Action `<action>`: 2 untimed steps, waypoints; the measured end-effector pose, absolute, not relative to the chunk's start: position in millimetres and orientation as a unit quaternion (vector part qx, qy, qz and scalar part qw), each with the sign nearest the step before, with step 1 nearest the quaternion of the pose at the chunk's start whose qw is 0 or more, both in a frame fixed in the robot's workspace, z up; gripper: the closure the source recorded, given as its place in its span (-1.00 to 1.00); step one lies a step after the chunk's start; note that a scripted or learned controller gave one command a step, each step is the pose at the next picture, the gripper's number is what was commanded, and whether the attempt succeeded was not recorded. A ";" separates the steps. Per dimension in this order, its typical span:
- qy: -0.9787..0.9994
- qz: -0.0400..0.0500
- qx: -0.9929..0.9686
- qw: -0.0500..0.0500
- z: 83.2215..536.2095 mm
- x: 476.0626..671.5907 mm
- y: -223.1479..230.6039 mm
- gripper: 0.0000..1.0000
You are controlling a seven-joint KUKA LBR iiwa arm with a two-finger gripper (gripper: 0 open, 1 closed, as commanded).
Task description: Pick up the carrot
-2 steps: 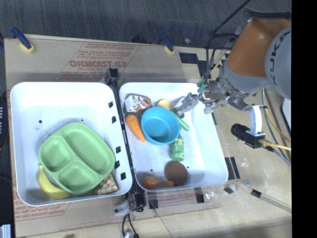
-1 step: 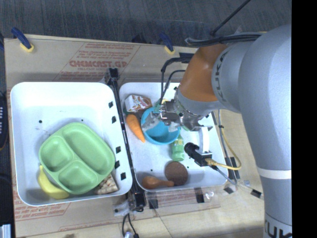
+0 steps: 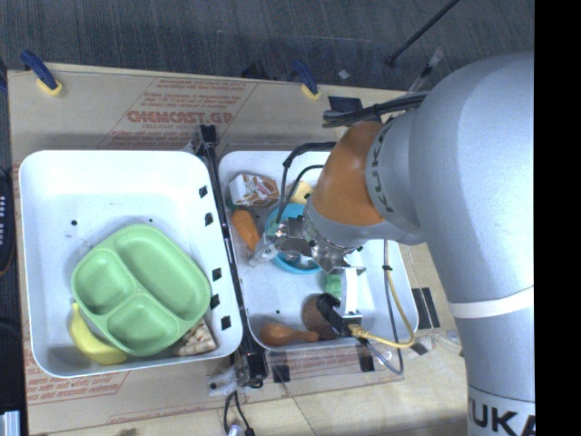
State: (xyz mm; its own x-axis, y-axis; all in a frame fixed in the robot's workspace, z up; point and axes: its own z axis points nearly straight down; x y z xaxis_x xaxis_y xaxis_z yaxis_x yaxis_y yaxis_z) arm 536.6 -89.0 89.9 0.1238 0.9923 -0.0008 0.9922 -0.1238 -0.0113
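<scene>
A cardboard sheet (image 3: 182,107) printed with red lettering covers the bench. Blue clamps (image 3: 41,73) grip its far edge. Beyond lies dark grey carpet (image 3: 227,12), crossed by a thin black rod (image 3: 440,12).

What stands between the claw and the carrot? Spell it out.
Nothing visible does. The carrot lies by the right bin's left wall, and the claw hangs just to its right, beside the blue item. The small gap between claw and carrot looks free.

yellow item (image 3: 91,341): mostly under green plate (image 3: 141,286) | pincer fingers: hidden by arm (image 3: 436,180), right edge crops it
</scene>
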 end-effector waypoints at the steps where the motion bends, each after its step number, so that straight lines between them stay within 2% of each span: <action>1: -0.632 0.005 -0.775 0.003 93.0 618.7 -89.6 -1.00; 2: -0.634 0.008 -0.773 0.008 101.7 617.3 -88.5 1.00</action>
